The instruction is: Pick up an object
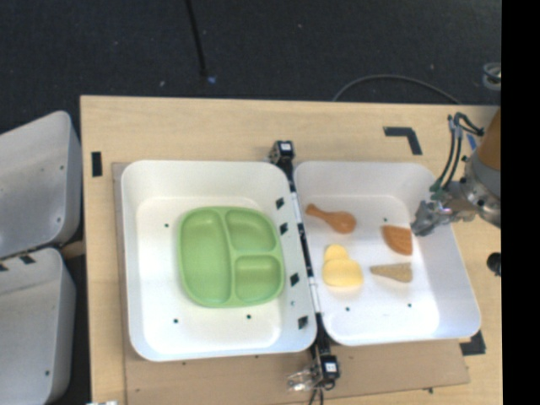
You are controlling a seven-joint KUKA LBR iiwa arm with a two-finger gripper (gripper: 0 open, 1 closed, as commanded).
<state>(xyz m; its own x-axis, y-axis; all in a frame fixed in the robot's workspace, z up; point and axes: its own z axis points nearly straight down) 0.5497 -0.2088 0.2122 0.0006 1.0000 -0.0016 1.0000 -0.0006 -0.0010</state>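
Note:
The right bin (439, 310) holds a brown spoon-shaped piece (332, 218), a yellow duck-like toy (341, 269), an orange oval piece (397, 239) and a tan wedge (392, 272). My gripper (424, 220) hangs at the bin's right side, just right of and slightly above the orange piece. Nothing shows between its fingers. The arm reaches in from the right edge.
A green divided plate (229, 256) lies in the left bin (143, 319). A divider with black clips (297, 251) runs between the two bins. Cables (456, 146) hang near the arm at the far right. The wooden bench (211, 129) surrounds both bins.

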